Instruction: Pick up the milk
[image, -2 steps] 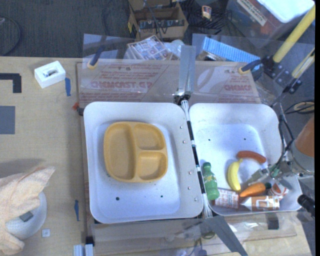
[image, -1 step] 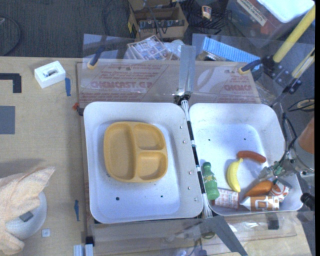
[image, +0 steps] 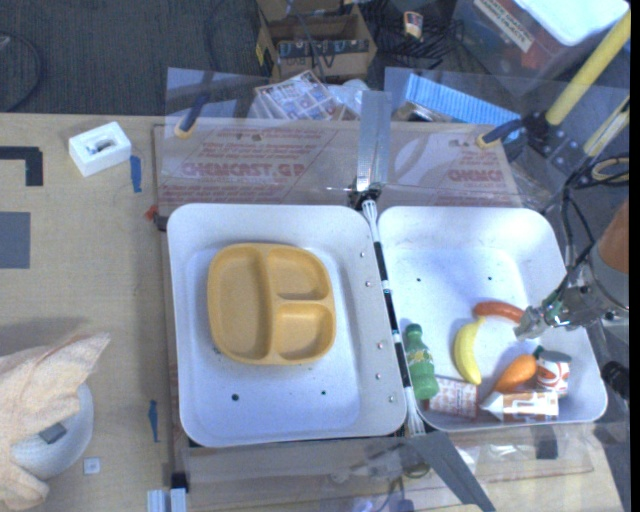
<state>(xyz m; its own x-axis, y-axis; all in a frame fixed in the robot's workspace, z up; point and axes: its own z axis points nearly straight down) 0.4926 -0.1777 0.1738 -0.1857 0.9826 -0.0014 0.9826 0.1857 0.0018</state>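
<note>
The milk carton (image: 527, 404) lies flat just below the carrot (image: 517, 373), long axis running left-right, while the gripper (image: 545, 317) above the carrot hangs spread, holding nothing.

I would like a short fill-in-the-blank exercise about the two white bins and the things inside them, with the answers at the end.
1. The yellow divided tray lies in the ____ bin.
2. The banana lies in the right bin, just below an orange-red ____.
3. The green bottle lies along the right bin's ____ wall.
4. The gripper is over the ____ bin.

Missing words: left; sausage; left; right
</note>
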